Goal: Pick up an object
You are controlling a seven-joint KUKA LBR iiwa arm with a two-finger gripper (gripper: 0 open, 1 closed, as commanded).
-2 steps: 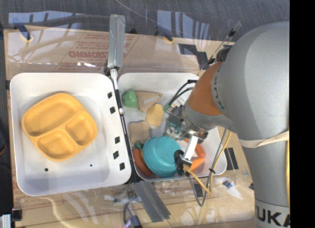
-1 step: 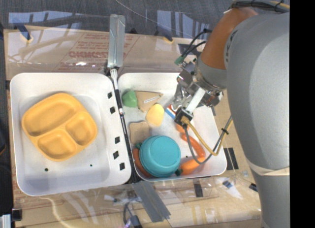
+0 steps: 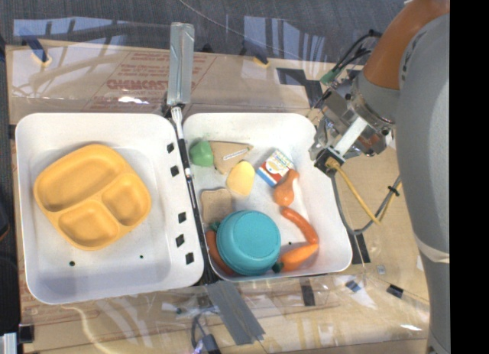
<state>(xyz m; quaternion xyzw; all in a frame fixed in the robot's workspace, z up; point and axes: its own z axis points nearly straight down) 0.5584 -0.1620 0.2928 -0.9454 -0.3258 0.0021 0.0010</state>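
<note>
- desk (image 3: 114,77): brown board surface across the frame, carrying two shallow white bins side by side.
- left bin (image 3: 92,272): left half of the frame.
- yellow divided plate (image 3: 92,196): three compartments, lying flat in the left bin, toward its left side.
- right bin (image 3: 252,127): centre of the frame, holding all the loose pickable objects, crowded together.
- green piece (image 3: 202,153): upper left corner of the right bin.
- tan wedge (image 3: 231,152): just right of the green piece, touching it.
- brown flat card (image 3: 216,206): below the wedge, partly under the bowl.
- yellow egg-shaped piece (image 3: 241,178): resting against the lower edge of the wedge.
- teal bowl (image 3: 248,241): upturned, at the lower edge of the right bin.
- small printed box (image 3: 276,167): right of the egg shape.
- orange pieces (image 3: 302,226): several, curving from below the box down to the bowl's right side.
- claw (image 3: 336,142): upper right of the frame, over the right bin's right rim, apart from every object. nothing seen in its grasp; whether it is released or clenched cannot be told.
- arm (image 3: 405,62): grey with an orange band, along the right of the frame.
</note>
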